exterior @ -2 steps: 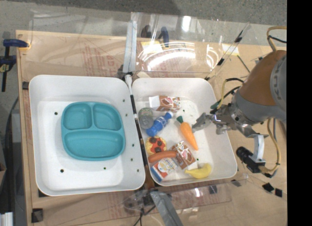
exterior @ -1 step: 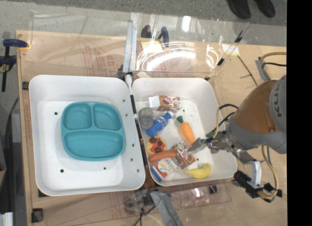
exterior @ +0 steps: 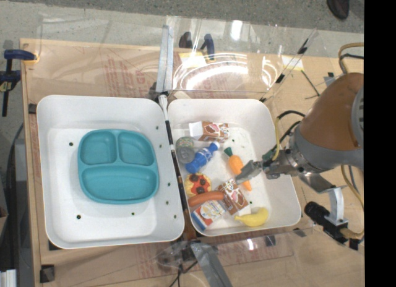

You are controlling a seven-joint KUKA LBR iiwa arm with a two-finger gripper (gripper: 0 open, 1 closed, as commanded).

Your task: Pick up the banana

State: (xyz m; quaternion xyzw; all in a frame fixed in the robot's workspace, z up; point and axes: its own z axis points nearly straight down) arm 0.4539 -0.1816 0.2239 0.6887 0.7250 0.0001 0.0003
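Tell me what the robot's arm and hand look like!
The arm is fat and rounded, with a big orange band sitting above a grey wrist part. From the wrist, a thin grey metal hand pokes out over the right bin. Black cables loop beside the arm on the bench.

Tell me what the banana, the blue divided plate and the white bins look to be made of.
The banana looks like smooth moulded plastic, a toy: even yellow with a slight sheen. The divided plate seems matte plastic, uniformly teal with soft rounded compartment edges. The two bins look like thin white formed plastic with rounded corners, though coated metal cannot be ruled out.
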